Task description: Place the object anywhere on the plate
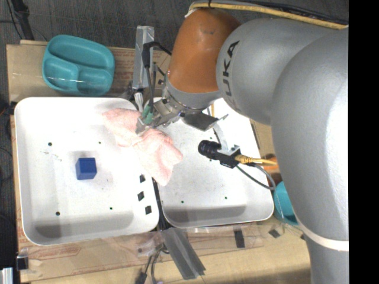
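Note:
A pink cloth point(155, 149) spreads across the wall between the two bins, from the left bin's back right corner into the right bin. My gripper point(144, 122) points down into the cloth's upper part, and its fingers pinch a bunched fold of the cloth. The cloth fans out to the left and lower right from that pinch. A teal divided plate point(78, 64) rests on the bench behind the left bin, up and left of the gripper. The arm's orange band and grey body hide most of the right bin's back.
A small blue cube point(86, 168) sits in the left bin point(35, 218). A black cylinder with an orange cable point(222, 152) hangs over the right bin point(207, 215). A metal post point(143, 58) stands behind the bins, near the gripper.

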Robot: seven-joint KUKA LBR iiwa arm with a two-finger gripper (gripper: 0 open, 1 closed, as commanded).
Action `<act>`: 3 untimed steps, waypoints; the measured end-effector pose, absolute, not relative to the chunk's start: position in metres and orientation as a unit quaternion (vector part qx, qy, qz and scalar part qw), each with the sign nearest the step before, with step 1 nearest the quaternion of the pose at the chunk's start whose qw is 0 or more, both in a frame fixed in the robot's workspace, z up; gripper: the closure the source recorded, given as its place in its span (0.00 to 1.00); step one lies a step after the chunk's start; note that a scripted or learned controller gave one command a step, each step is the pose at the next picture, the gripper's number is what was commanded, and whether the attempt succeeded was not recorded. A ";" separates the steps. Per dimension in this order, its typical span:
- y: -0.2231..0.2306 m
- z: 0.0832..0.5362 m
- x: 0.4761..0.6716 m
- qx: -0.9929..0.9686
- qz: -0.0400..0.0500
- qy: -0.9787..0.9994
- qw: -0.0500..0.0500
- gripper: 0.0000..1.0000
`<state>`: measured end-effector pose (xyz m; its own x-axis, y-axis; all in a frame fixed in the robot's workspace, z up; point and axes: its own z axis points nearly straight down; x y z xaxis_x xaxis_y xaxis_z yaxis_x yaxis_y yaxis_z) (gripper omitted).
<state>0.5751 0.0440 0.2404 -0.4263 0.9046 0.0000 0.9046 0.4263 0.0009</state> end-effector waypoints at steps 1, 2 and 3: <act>0.113 0.164 0.597 0.522 -0.002 0.853 -0.002 1.00; 0.139 0.112 0.568 0.588 0.013 0.808 0.017 1.00; 0.120 0.202 0.519 0.561 0.000 0.828 0.000 1.00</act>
<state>0.5189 0.1203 0.2018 -0.3716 0.9284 0.0004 0.9284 0.3716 -0.0008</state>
